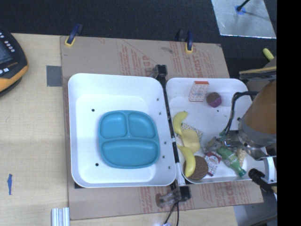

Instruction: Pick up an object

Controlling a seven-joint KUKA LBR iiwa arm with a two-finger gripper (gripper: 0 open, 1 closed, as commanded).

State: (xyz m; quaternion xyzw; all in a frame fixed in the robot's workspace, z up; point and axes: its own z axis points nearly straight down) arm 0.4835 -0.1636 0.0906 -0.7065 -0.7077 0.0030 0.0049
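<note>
End effector (pixel 225 142) above green packet (pixel 233 157)

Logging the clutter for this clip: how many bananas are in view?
2, both in the right bin along its left side: one banana higher up, the other banana below it beside a brown disc. More could hide under the arm.

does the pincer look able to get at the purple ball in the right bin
Probably yes. The purple ball sits apart near the bin's far wall, with only a small packet beside it and nothing on top. The pincer is low over the clutter nearby.
</note>
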